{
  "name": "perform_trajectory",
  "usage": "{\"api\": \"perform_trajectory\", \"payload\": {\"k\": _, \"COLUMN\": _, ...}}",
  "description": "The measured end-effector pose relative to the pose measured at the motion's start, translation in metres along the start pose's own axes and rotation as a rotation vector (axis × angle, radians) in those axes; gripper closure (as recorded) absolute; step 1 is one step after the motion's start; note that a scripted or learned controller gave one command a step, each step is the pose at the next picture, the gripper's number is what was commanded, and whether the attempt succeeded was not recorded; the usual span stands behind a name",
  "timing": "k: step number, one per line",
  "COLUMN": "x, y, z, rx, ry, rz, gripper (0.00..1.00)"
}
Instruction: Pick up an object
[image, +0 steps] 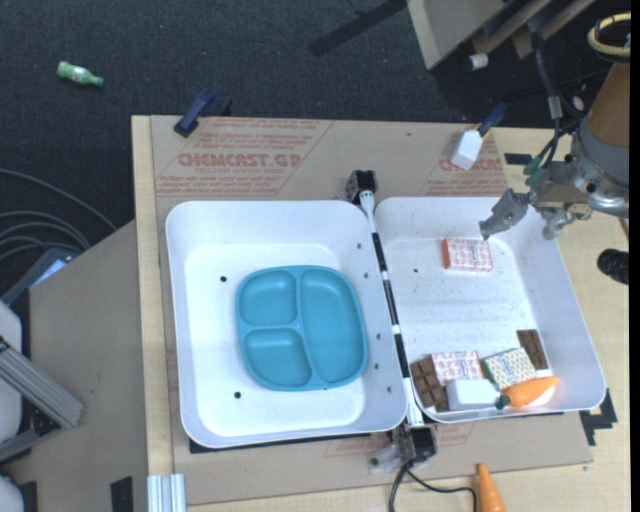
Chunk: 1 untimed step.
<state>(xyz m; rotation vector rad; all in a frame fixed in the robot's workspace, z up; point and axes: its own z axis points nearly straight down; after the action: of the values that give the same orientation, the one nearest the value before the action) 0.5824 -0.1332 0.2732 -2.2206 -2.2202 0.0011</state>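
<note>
One fixed overhead view, slanting down on both white bins (190, 330) and the bench (300, 150)

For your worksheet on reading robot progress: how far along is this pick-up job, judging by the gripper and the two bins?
Done: nothing lifted yet. In hand: the gripper hangs over the right bin, near the red-and-white packet, holding nothing. Left: close on an object, perhaps that packet or one in the pile at the bin's near edge, and raise it.

- The gripper (524, 213) hangs with spread fingers over the right bin (560, 290), near a small red-white packet (467, 254).
- A carrot (530, 392) and snack packets (470, 375) lie at the near edge.
- The left bin (200, 300) holds a blue divided plate (300, 327).
</note>
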Motion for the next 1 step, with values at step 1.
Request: {"api": "perform_trajectory", "payload": {"k": 1, "x": 0.0127, "y": 0.0590, "z": 0.0897, "rx": 0.000, "ry": 0.000, "rz": -0.001, "gripper": 0.00}}
